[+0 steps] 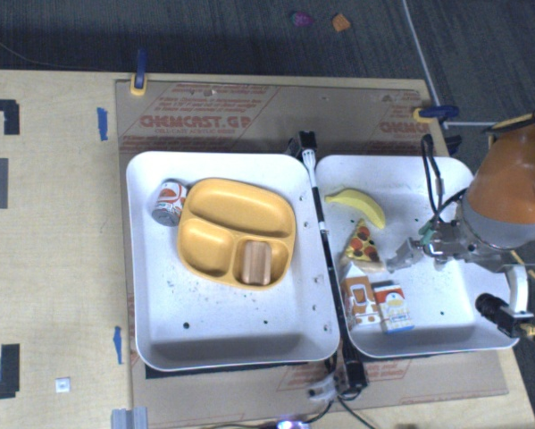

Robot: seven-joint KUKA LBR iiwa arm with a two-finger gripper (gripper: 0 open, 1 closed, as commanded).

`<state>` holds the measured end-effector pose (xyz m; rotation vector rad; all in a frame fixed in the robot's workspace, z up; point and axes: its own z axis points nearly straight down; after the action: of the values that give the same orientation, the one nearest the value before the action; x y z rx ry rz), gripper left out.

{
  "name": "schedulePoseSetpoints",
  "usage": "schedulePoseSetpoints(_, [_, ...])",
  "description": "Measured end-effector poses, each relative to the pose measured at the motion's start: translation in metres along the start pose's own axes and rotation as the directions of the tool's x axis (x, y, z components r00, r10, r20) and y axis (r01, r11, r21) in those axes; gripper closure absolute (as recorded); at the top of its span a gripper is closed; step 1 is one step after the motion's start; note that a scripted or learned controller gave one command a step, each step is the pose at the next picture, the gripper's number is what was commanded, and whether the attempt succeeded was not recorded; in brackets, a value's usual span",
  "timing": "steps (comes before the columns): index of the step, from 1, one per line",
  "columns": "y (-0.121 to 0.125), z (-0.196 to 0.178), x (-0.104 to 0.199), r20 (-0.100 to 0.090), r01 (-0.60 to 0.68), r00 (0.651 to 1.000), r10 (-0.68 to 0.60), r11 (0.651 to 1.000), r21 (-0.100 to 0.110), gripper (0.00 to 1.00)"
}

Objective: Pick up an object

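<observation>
The right bin (446, 324) holds a yellow banana (360, 206), a toy pizza slice (363, 247) and two small cartons (376, 304) near its front. My gripper (408, 254) hangs low in this bin, just right of the pizza slice and above the cartons, and the view shows nothing held in it. The grey arm with its orange band (512, 186) comes in over the bin's right side. In the left bin (160, 320) a yellow divided plate (233, 229) carries a brown block (255, 263), and a crushed can (168, 202) lies by the plate's upper left.
A black divider with cables (319, 231) runs between the two bins. Both bins rest on a cardboard sheet (213, 114) held by clamps (140, 71). Bare bin floor lies in front of the plate and right of the cartons.
</observation>
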<state>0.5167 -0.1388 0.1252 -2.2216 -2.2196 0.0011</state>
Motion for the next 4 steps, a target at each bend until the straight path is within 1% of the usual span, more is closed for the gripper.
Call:
schedulePoseSetpoints(1, [-0.032, 0.035, 0.039, 0.015, -0.007, 1.000, 0.007, 1.000, -0.026, 0.00])
schedulePoseSetpoints(2, [-0.029, 0.023, 0.040, 0.016, -0.007, 1.000, 0.007, 0.999, -0.034, 1.00])
schedulePoseSetpoints(3, [-0.030, 0.024, 0.040, 0.016, -0.006, 1.000, 0.007, 0.999, -0.031, 0.00])
schedulePoseSetpoints(4, [-0.027, 0.036, 0.040, 0.013, -0.006, 1.000, 0.006, 1.000, -0.015, 0.00])
